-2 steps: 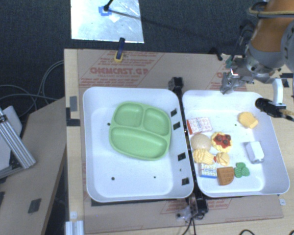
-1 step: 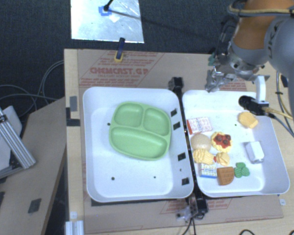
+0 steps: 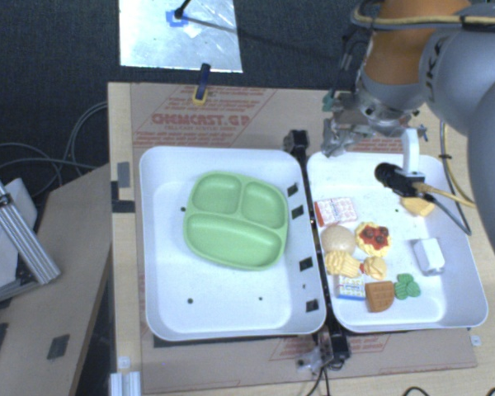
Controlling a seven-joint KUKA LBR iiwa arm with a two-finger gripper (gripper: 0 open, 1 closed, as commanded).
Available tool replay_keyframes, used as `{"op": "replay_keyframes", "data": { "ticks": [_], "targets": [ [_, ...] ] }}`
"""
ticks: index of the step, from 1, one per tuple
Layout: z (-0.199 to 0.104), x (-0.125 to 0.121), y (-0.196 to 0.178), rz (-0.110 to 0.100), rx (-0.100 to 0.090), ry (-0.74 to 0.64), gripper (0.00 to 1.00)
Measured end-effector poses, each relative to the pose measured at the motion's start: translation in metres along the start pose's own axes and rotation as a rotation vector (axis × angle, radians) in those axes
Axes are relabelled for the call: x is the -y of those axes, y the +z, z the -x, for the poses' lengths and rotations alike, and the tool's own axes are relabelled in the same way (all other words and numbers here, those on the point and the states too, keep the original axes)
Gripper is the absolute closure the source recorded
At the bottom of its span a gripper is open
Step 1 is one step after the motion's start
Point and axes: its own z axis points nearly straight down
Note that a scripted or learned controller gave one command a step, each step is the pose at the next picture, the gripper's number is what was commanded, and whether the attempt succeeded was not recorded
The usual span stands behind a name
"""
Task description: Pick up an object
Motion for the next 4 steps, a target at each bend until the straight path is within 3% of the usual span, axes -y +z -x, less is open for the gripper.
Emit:
{"op": "replay_keyframes", "data": {
  "ticks": [2, 3, 4],
  "targets": [
    [-0.082, 0.015, 0.006, -0.001, -0.001, -0.001, 1.00],
    [-0.084, 0.016, 0.025, -0.002, 0.001, 0.002, 1.00],
    [-0.070, 0.016, 0.017, 0.000, 0.000, 0.007, 1.00]
  ]
}}
